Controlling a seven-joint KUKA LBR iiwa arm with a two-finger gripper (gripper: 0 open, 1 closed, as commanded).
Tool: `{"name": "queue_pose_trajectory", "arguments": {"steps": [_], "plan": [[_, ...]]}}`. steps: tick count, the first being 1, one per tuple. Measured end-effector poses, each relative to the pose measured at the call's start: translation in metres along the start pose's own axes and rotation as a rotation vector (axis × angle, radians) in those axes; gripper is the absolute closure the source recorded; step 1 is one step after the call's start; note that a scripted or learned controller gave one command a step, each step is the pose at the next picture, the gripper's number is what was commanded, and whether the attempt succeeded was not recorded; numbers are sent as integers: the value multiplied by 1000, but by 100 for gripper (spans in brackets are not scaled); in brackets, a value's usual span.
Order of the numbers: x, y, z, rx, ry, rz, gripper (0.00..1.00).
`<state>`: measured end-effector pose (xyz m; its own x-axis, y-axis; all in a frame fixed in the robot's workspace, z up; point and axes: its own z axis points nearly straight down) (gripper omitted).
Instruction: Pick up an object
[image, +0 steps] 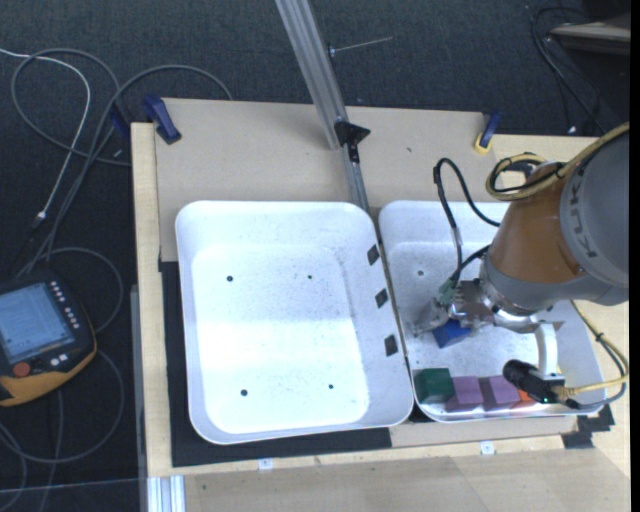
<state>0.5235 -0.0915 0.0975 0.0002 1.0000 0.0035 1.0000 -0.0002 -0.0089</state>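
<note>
My gripper (441, 316) is low in the right bin (412, 232), near its left wall, reaching in from the right under the grey and orange arm. A small blue block (452, 334) lies right by the gripper's tip, partly covered by it; whether it is held is not visible. Along the bin's front edge sit a dark green block (433, 383), a purple block (466, 394) and a second purple piece (496, 389), with something orange (524, 401) beside them.
The left bin (275, 320) stands next to the right one, sharing a wall fitted with small black clips (381, 298). A metal pole (318, 75) rises from the bench behind the bins. Cables run over the right bin's back.
</note>
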Motion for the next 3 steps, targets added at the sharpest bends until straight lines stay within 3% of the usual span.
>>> {"name": "queue_pose_trajectory", "arguments": {"steps": [1,2,3], "plan": [[0,3,-12,-11,-2,0,100],[61,51,-107,-19,-2,-8,100],[142,57,-101,-10,1,-9,100]]}}
